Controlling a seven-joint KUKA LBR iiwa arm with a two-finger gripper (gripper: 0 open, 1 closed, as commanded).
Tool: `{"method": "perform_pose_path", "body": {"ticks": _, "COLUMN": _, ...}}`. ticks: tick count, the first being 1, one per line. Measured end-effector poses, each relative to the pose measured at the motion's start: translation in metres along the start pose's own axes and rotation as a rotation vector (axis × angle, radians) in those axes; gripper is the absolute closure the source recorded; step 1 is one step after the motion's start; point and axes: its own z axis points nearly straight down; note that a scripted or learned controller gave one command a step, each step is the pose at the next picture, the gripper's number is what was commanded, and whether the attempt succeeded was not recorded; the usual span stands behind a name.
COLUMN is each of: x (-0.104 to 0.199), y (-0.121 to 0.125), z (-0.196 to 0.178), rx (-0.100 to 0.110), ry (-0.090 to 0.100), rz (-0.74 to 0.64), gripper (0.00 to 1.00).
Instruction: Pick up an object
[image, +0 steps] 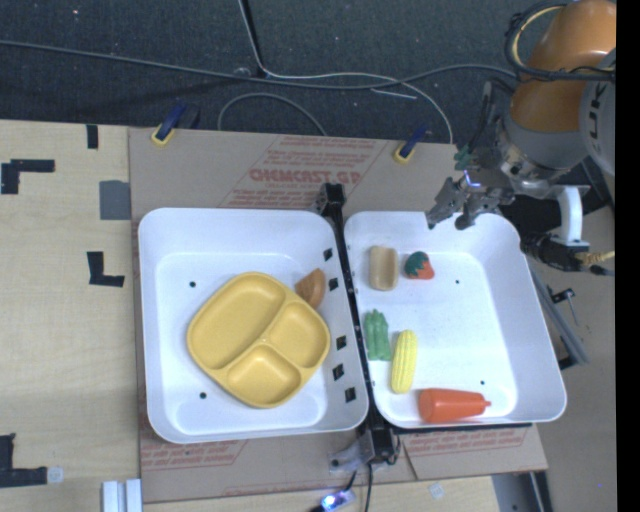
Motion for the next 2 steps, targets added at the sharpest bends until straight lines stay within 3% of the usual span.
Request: {"method": "perform_pose_path", "body": {"ticks": 2, "x": 0.104, "y": -0.047, "z": 0.019, "rx": 0.002, "ry": 0.001, "rz": -0.001, "gripper": 1.00}}
